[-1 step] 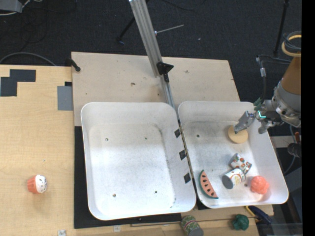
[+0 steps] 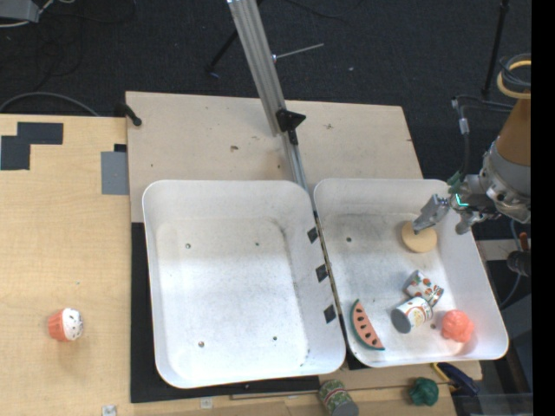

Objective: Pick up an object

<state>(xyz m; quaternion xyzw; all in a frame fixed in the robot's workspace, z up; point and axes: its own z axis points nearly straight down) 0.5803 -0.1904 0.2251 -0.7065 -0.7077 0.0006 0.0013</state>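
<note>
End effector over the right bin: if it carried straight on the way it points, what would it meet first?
Most likely the tan round disc. The end effector points down and leftward, its tip right at the disc's upper edge in the right bin. From this slanted view, whether they touch is unclear.

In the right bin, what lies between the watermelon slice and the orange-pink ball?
In the camera view, a small patterned can lies on its side between the watermelon slice and the orange-pink ball, on the right bin floor.
</note>
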